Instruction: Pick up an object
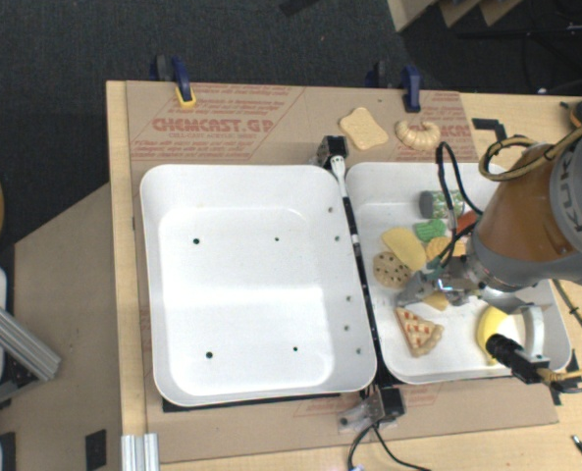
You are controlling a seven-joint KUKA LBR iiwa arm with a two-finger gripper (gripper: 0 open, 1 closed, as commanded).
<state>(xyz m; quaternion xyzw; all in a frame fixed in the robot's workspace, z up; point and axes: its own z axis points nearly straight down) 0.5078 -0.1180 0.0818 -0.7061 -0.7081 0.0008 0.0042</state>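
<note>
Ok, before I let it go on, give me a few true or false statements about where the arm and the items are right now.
1. The gripper is down in the right bin. True.
2. The pizza slice lies in the left bin. False: it lies in the right bin, just below the gripper in the camera view.
3. A bread slice and a pretzel-like piece sit on the bench outside the bins. True: both lie beyond the right bin's far rim.
4. The cookie lies near the right bin's left wall. True.
5. The yellow banana-like item is stacked on top of the cookie. False: it lies apart, on the other side of the gripper.
</note>
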